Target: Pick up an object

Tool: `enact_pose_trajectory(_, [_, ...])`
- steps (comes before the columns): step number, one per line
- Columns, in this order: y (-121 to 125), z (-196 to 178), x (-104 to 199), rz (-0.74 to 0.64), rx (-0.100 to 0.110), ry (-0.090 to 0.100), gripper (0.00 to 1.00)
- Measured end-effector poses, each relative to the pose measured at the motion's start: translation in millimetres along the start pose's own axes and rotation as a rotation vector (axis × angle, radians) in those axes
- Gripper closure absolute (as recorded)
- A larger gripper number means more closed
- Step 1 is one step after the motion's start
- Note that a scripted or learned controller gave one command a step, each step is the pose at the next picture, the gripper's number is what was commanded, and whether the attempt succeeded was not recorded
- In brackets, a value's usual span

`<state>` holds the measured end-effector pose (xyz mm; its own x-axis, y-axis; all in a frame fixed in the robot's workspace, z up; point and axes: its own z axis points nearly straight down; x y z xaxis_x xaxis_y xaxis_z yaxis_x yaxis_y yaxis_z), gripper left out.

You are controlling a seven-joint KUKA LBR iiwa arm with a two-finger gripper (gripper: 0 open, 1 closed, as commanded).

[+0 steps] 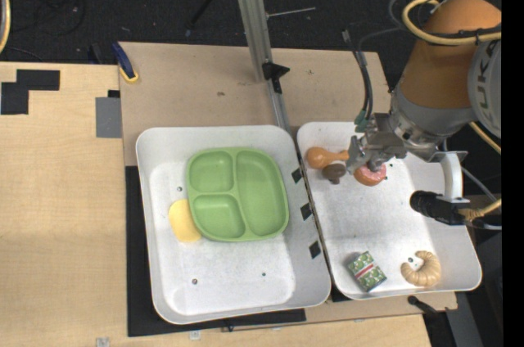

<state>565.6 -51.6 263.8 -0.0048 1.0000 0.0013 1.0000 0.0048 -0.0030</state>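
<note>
A small green box w/ print too tiny to read sits by a croissant. Hand hangs over a pink thing; can't tell its grip.

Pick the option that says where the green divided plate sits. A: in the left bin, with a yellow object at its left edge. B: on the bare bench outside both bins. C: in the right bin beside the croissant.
A: the green divided plate lies in the left bin, and the yellow object touches its left edge.
</note>
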Motion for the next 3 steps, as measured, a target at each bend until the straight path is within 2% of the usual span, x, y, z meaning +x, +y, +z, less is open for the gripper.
enact_pose_trajectory(1, [5.1,15.4,55.1,0.001,0.003,0.000,1.00])
enact_pose_trajectory(2, [12.6,12.9,104.5,0.000,-0.001,-0.001,1.00])
enact_pose_trajectory(3, [35.4,26.5,159.0,0.000,-0.001,-0.001,1.00])
